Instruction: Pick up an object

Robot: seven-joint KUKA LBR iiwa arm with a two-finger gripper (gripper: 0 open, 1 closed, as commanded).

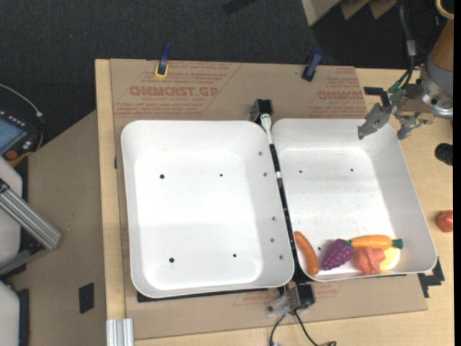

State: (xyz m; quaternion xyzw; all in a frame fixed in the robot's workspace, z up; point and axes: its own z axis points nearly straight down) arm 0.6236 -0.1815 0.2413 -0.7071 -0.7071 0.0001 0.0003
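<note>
1. Two shallow white bins are sitting side by side on a brown cardboard sheet (216, 85) printed with red lettering, which is itself lying on a pale wooden bench (79, 193). Both bins are smooth, glossy plastic with rounded corners and a few small dark dots on their floors. The left bin (144, 215) is sitting slightly skewed against the right bin (410, 193), and their inner rims are touching along the middle.

2. One grey arm is reaching in from the right, and its gripper (389, 120) is hovering above the far right corner of the right bin. Its two thin metal fingers are spreading apart and carrying nothing.

3. Four small toy foods are crowding the near edge of the right bin, well apart from the gripper. An orange sausage-like piece (306, 253) is leaning against the near left wall. A knobbly purple grape bunch (336, 254) is lying just beside it. An orange carrot (372, 241) with a green tip is resting across a red piece (368, 260), with something yellow (390, 260) tucked beside that; its shape is too hidden to name.

4. Judging the risk: the toys are looking hard, rounded and slick, so fingers closing on one are likely to be squeezing it out sideways. Because they are touching each other and hugging the sloping wall, a descending finger may be landing on a neighbour or scraping the rim instead of straddling one piece.
</note>
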